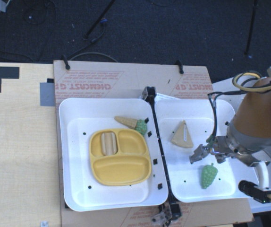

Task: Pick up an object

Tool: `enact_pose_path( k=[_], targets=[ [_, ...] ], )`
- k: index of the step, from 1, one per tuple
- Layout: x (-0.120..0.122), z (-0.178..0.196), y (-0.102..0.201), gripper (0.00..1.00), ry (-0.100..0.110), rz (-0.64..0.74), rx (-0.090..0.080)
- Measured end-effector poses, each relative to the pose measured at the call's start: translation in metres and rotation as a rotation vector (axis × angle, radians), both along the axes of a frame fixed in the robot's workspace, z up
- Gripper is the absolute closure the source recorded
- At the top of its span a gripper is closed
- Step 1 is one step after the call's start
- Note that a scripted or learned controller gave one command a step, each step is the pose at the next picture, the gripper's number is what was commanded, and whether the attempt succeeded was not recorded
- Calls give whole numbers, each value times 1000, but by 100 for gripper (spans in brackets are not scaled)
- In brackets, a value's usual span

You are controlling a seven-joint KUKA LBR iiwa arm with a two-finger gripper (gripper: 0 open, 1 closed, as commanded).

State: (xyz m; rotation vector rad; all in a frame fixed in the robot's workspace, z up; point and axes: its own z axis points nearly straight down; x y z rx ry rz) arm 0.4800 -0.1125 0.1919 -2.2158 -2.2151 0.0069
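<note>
In the right bin (pixel 223 109), a tan wedge-shaped sandwich piece (pixel 182 135) lies near the middle. A green bunch of grapes (pixel 209 175) lies toward the front. My gripper (pixel 207 156) hangs between them, just above the grapes and to the right of the wedge. Its two dark fingers (pixel 196 155) are spread open, and nothing sits between them. The grey arm with its orange band (pixel 254 109) comes in from the right and covers the bin's right side.
The left bin (pixel 74 174) holds a yellow divided plate (pixel 121 167) with a hot dog (pixel 108 143) in its upper left compartment. A cone with a green top (pixel 132 123) lies just behind the plate. A black divider (pixel 157 145) separates the bins.
</note>
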Motion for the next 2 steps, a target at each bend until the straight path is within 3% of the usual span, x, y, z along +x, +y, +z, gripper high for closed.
enact_pose_path(
  k=[1,2],
  targets=[
    [6,-55,8,0,0,1,1],
    [7,-43,6,100,-3,-6,0]
  ],
)
